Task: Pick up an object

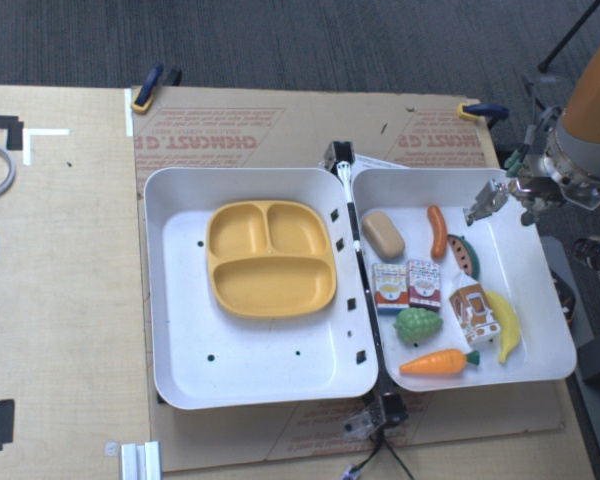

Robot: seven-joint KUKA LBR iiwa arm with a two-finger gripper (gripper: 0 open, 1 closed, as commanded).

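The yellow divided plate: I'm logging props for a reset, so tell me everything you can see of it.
The yellow divided plate looks like smooth matte plastic, a rounded rectangle with a raised rim. Ridges split it into three compartments: two smaller ones at the far side, one wide one at the near side. All three hold nothing. It lies flat, right way up, on the floor of the left white bin, apart from the bin's walls.

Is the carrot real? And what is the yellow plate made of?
The carrot looks like toy plastic, not real: its orange is one even colour and its skin is smooth with a slight shine. The yellow plate also seems to be plastic, with a matte finish, moulded in one piece with rounded dividers. The view alone cannot prove either.
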